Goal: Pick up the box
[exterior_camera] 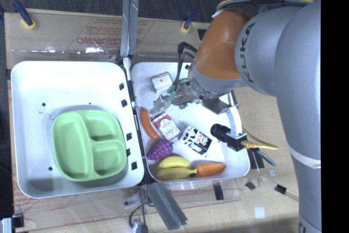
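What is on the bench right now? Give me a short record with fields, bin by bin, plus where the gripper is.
left bin: green divided plate
right bin: three boxes and four food items
boxes: small white box at the far end; red box mid-bin; black-and-white box beside it
food: sausage, grapes, banana, carrot
gripper: over the right bin, between the small white box and the red box
box lifted: none seen
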